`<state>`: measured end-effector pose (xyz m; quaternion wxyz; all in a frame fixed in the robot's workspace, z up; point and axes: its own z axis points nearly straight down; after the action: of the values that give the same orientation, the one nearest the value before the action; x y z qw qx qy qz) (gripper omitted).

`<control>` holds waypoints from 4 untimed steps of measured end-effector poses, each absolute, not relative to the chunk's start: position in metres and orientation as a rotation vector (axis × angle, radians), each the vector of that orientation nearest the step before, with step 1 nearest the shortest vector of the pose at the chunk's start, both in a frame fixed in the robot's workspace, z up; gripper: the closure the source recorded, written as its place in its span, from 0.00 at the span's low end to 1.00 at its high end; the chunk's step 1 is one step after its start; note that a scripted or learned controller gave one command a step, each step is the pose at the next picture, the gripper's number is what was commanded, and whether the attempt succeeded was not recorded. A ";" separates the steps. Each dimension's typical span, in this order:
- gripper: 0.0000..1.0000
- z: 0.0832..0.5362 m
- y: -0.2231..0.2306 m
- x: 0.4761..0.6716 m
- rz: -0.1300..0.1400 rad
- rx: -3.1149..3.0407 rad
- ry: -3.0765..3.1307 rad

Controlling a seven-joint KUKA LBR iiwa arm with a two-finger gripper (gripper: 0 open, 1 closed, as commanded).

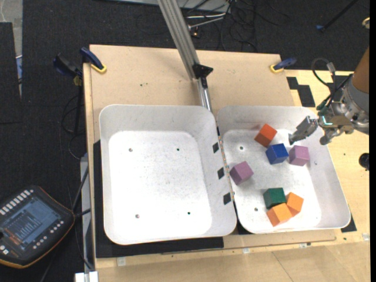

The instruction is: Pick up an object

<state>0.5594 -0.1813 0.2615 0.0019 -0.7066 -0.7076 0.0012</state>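
The purple cube (299, 155) sits in the right bin (329, 181), touching the blue cube (277, 153) on its left. It lies just below and slightly left of the gripper (314, 131), whose two fingers are spread open and hold nothing. The orange cube (265, 135) lies further left of the gripper.

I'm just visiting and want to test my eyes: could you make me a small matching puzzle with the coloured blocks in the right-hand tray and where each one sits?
Things:
1. blue cube
2. green cube
3. lone purple cube
4. upper orange cube

Places:
A. nearest the divider between the trays
B. farthest back in the tray
C. touching the two orange blocks at the front
D. beside the other purple cube, below the claw

Pairs: 1-D, 2-C, 3-A, 4-B
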 end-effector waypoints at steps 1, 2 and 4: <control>0.00 0.264 -0.181 0.560 0.001 -2.220 -2.223; 0.00 0.219 -0.176 0.558 0.004 -2.219 -2.219; 0.00 0.094 -0.180 0.557 0.005 -2.219 -2.216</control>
<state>0.5565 -0.1797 0.0944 0.0027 -0.7075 -0.7067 0.0017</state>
